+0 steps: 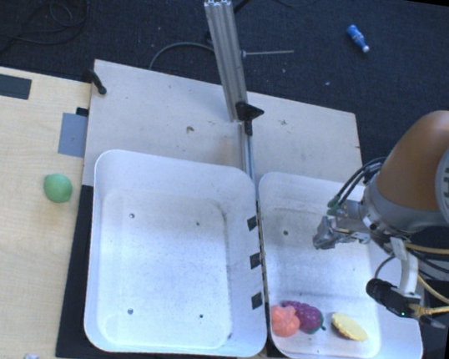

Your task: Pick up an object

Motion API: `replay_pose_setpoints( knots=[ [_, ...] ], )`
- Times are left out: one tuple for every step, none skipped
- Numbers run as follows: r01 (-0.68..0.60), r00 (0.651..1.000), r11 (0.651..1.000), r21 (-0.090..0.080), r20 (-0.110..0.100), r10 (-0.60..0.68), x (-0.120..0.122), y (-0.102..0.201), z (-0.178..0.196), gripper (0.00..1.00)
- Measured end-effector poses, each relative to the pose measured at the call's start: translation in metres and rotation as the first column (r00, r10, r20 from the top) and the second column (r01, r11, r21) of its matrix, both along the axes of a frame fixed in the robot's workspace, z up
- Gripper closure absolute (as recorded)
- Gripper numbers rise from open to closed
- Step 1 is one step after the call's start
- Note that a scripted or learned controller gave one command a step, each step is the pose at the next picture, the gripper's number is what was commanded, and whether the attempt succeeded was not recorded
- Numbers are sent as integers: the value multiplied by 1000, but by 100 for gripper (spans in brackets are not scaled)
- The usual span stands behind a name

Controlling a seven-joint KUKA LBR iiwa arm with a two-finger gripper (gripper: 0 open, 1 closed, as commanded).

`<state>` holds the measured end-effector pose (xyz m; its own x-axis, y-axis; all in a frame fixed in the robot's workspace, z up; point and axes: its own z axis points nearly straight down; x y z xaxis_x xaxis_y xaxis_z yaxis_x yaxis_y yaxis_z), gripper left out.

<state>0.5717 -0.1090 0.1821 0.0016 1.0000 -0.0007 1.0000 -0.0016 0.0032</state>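
Hovering my claw [327,235] above the right bin [304,208], grip state indeterminate; pink toy [284,320], purple toy [306,316] lie unapproached.

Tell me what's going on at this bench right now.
A grey KUKA arm reaches in from the right, its gripper hovering over the right bin with nothing visibly held. Near that bin's front edge lie a pink-orange object, a purple one touching it, and a yellow one. A green ball sits on the wooden surface left of the left bin.
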Motion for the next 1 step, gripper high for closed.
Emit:
replay_pose_setpoints(
  knots=[
    [-1, 1000, 1000, 0, 0, 1, 1, -1, 43, 100]
  ],
)
